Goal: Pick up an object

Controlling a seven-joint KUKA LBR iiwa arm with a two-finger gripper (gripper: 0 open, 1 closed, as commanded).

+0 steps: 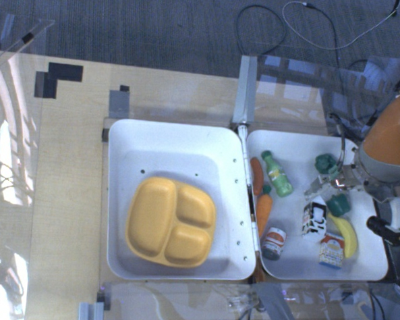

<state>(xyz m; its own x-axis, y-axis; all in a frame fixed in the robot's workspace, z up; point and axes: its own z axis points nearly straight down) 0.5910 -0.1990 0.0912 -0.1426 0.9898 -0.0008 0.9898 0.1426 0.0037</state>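
While the grey arm's end effector (328, 182) hovers over the right shallow white bin (295, 266), its grip state is unclear. A yellow plastic banana (346, 236) lies just near of it.

pale wood bench (63, 181); dark grey carpet (161, 18) beyond, black cables (310, 20) trailing across.

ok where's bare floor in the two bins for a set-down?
Left bin: bare strips behind and to the left of the yellow divided tray. Right bin: one open patch mid-floor, between the green bottle, carrot, can and cow-print carton. Its right half is crowded around the banana, under the arm.
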